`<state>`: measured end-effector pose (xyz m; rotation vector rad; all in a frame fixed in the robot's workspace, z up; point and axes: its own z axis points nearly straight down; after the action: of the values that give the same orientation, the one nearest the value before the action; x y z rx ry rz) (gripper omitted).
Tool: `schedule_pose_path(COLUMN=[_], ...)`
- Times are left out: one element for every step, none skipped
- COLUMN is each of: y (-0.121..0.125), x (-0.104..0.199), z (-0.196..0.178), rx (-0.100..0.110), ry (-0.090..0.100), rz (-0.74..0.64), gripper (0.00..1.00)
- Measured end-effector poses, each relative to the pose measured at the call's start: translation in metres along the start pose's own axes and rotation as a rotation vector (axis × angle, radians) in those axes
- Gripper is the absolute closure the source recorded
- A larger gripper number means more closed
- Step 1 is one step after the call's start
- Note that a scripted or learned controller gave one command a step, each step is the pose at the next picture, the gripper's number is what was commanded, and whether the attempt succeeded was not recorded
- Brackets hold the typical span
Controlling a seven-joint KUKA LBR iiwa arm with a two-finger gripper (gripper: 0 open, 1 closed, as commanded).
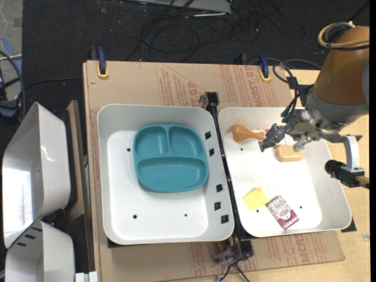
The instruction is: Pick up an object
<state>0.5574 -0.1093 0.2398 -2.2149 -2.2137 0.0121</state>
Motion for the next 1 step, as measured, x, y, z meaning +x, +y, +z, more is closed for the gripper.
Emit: schedule_pose_path(y=[0.0022], x=[0.0001], z=[-0.0063], rx=[-0.012], ry=[-0.001], rz=[-0.002], gripper=[0.00])
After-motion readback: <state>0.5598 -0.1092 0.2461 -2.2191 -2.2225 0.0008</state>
